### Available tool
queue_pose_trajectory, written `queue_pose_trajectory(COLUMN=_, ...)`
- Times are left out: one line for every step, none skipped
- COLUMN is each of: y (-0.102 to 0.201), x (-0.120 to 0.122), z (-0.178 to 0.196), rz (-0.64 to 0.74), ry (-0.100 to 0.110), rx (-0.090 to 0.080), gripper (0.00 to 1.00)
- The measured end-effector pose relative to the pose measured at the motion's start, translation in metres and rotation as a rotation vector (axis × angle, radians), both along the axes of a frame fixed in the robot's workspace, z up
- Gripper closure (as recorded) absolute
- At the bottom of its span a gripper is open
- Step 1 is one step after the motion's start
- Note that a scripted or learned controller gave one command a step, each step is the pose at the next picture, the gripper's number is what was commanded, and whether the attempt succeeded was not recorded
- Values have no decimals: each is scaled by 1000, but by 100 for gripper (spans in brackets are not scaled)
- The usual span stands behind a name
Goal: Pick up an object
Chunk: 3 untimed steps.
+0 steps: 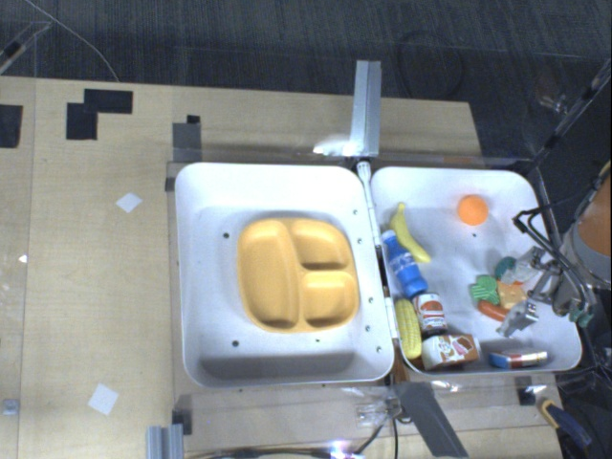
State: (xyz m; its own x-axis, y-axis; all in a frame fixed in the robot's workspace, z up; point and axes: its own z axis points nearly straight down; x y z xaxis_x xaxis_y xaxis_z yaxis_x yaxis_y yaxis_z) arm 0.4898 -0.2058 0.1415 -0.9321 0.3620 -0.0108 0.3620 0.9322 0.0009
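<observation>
The right bin (535,194) holds several small items: a yellow banana (409,237), a blue bottle (404,268), an orange ball (472,209), a corn cob (408,328), two small jars (432,312) (449,351), a blue and white marker (517,359) and a cluster of green and orange toy pieces (492,293). My gripper (517,320) reaches in from the right and hangs low over the bin floor, just right of and below that cluster. It looks open, with nothing between its fingers.
The left bin (206,256) carries a yellow compartment tray (295,273). A metal post (367,108) stands behind the wall between the bins. Cables (540,223) trail from the arm over the right bin's right side.
</observation>
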Motion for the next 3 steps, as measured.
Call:
queue_pose_trajectory(y=0, x=-1, z=-22, rz=-388, ry=4, rx=5, gripper=0)
queue_pose_trajectory(y=2, x=118, z=-12, rz=-980, ry=-1, rx=10, gripper=0)
queue_pose_trajectory(y=6, x=181, z=-49, rz=-909, ry=8, rx=8, gripper=0)
